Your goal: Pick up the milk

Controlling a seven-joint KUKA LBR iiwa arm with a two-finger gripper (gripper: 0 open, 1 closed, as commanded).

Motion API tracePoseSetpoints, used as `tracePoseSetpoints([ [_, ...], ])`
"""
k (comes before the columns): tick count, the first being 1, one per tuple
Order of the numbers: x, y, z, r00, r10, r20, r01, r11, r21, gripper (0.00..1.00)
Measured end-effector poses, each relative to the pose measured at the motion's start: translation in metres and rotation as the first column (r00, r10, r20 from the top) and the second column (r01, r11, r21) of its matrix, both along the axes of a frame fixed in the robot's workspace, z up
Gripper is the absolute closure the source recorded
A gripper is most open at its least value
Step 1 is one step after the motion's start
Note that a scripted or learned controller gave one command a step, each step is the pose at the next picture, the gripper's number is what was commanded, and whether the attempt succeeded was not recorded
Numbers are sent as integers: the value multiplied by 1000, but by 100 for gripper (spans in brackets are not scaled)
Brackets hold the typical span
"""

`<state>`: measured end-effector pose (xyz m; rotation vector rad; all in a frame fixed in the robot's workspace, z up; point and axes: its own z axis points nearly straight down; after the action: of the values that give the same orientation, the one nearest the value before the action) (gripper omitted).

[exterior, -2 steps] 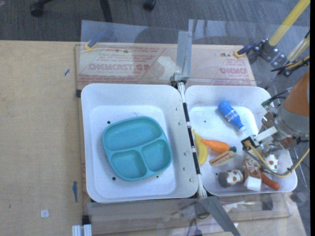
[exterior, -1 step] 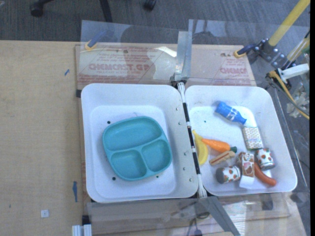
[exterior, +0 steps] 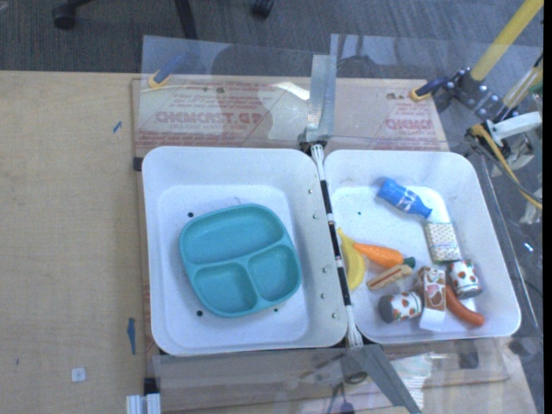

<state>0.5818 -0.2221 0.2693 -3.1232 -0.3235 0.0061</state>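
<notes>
- Plainly, you are at the very start: the milk [exterior: 442, 238], which I take to be the pale carton lying flat, sits in the right bin [exterior: 496, 231] with nothing closing on it.
- Its identity is a judgement. The print on it is too small to read, so check it against the blue bottle [exterior: 402, 196] just up and to the left, the other candidate.
- The carton lies in the right half of that bin, near the far-side wall. One end points toward the blue bottle; the other nearly touches a small can [exterior: 466, 276].
- More clutter lies close below it: a second can [exterior: 431, 280], a third can [exterior: 398, 306] and a red-orange piece [exterior: 463, 312]. The carrot [exterior: 379, 253], hot dog [exterior: 389, 276] and banana [exterior: 352, 264] lie further left, toward the divider.
- The left bin [exterior: 159, 231] holds just a teal divided plate [exterior: 240, 259], so it plays no part in this step.
- You cannot tell from this view how the gripper's jaws stand, so confirm they are spread before any descent.
- The next move, as I judge it, calls for bringing the arm in from the right, over the carton's middle, with the jaws set across its narrow width.
- Keep the approach toward the carton's upper half, away from the cans, or a finger may land on one and shove the carton aside.
</notes>
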Motion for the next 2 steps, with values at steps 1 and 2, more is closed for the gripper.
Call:
tracePoseSetpoints([
  [1,55,75,-92,988,157,-2,-157,988,3,0],
  [2,74,139,-35,998,55,3,-55,998,-1,0],
])
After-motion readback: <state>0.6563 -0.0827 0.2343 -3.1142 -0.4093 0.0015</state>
